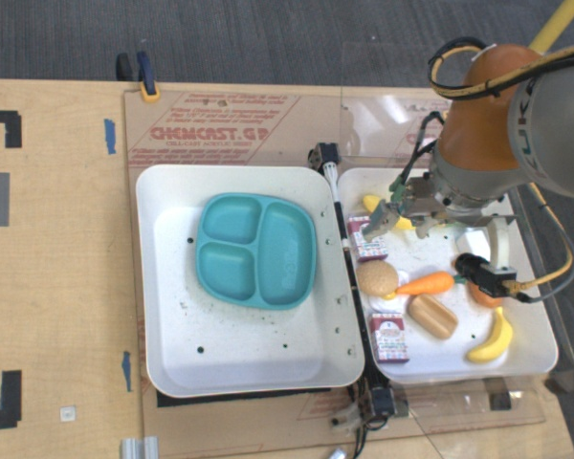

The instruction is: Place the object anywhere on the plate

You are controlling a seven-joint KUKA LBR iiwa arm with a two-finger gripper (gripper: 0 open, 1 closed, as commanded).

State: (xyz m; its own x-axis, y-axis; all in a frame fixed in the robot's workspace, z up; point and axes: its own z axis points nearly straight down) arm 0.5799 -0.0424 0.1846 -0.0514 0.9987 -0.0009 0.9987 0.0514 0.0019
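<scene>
A teal plate [256,251] with three compartments lies in the left bin [172,352], and nothing lies on it. My gripper [400,222] hangs over the upper left part of the right bin [536,352]. It is open, with nothing between its fingers. Just below and left of it lies a pink carton [367,241], and a small yellow piece [371,202] lies at its upper left. Further down the right bin are a round tan bun [378,277], an orange carrot [428,283], a brown bread roll [432,316], a second pink carton [389,338] and a yellow banana [491,338].
The two bins meet along a raised rim [344,256] between plate and gripper. An orange piece [480,296] lies near the banana. Cardboard [220,127] lies under the bins. The arm's orange band [493,75] rises at the upper right.
</scene>
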